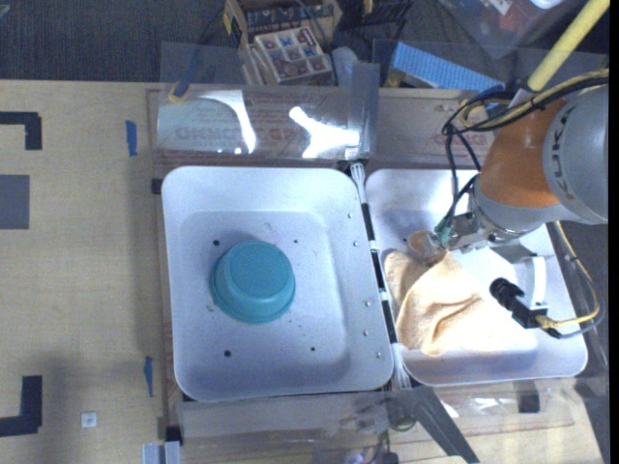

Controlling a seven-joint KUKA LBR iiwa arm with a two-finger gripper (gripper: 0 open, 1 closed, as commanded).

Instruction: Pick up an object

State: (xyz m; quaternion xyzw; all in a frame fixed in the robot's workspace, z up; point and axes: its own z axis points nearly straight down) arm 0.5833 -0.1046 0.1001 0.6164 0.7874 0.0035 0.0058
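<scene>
A round teal bowl (pixel 253 280) lies upside down in the middle of the left bin (pixel 186 201). In the right bin (pixel 563 360) a crumpled cream cloth (pixel 437 303) covers the front left part. My gripper (pixel 443 237) is low over the back edge of that cloth, under the orange wrist band (pixel 517 167). A small brownish thing (pixel 421 244) sits just left of the gripper tip, touching the cloth; I cannot tell whether it is gripped.
A black plug with a yellow cable (pixel 513 298) hangs from the wrist over the right bin's right side. A shiny clear panel (pixel 256 124) stands behind the bins. Boxes and clutter (pixel 285 42) lie beyond the bench.
</scene>
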